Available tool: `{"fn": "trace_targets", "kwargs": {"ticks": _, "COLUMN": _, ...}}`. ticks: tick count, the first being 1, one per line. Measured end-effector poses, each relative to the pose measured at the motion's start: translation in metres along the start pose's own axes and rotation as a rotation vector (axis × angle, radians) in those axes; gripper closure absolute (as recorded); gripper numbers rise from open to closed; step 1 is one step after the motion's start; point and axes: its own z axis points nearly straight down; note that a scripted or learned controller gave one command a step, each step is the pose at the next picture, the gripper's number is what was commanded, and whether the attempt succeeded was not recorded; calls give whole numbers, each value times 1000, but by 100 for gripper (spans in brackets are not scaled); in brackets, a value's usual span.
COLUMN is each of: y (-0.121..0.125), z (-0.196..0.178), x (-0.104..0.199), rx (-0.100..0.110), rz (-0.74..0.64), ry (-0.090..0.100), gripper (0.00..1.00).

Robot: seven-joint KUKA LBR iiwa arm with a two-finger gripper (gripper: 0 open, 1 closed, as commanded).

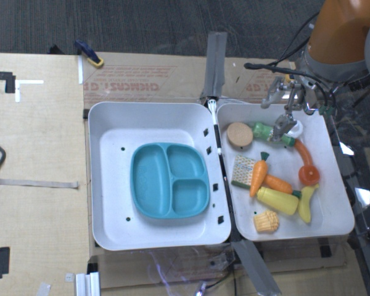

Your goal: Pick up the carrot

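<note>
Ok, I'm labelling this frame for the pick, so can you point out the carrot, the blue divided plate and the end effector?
carrot (258, 176): camera view, middle of its orange body.
blue divided plate (149, 180): camera view, floor of its large left compartment.
end effector (283, 128): camera view, between its fingertips.

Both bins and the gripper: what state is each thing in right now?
Carrot: lying tilted in the right bin, untouched.
Gripper: low over the right bin's far end, at a green toy.
Blue divided plate: flat in the left bin, compartments bare.
Corn cob: lying near the front wall.
Yellow bottle: on its side.
</note>
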Motion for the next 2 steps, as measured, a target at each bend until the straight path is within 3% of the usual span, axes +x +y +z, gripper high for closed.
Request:
{"fn": "trace_targets", "kwargs": {"ticks": 1, "y": -13, "z": 97, "x": 61, "rx": 0, "rz": -148, "ry": 0, "gripper": 0}}
{"fn": "trace_targets", "kwargs": {"ticks": 2, "y": -6, "z": 132, "x": 104, "rx": 1, "rz": -15, "ry": -19, "gripper": 0}}
